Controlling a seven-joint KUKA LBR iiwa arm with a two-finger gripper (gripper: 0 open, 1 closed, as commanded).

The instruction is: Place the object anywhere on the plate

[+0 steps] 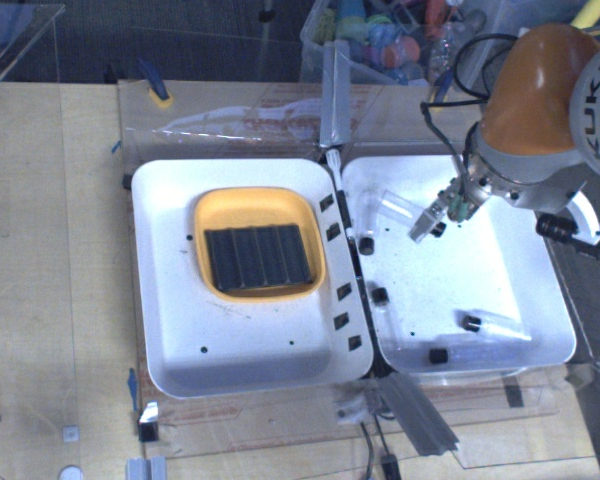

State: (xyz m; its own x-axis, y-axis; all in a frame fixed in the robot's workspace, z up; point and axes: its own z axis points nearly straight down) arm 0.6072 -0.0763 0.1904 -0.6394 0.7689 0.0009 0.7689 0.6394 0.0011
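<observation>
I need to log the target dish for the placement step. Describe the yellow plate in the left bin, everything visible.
The yellow plate is a shallow, rounded-square dish with a raised rim; it looks like matte plastic. It lies flat and upright in the left bin, slightly above the bin's middle. A dark ribbed rectangular slab lies in its well, covering most of it and reaching toward the lower rim. It touches just the bin floor and that slab.
</observation>
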